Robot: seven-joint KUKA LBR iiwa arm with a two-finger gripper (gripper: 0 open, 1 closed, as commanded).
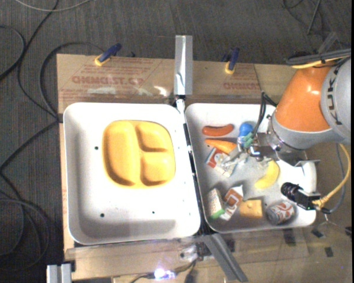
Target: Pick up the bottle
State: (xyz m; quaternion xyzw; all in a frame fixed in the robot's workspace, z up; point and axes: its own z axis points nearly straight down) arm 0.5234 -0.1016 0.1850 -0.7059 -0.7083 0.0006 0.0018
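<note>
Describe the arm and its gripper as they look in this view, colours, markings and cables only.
The grey KUKA arm is a rounded body with a broad orange band above the wrist and dark lettering on its grey shell. A yellow cable loops below it beside a black connector. The metal two-finger gripper is small, silvery, with dark wiring.

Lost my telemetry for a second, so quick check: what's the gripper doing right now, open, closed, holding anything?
Gripper: low over the clutter in the right bin, beside the blue-capped bottle; whether it grips anything cannot be told.
</note>
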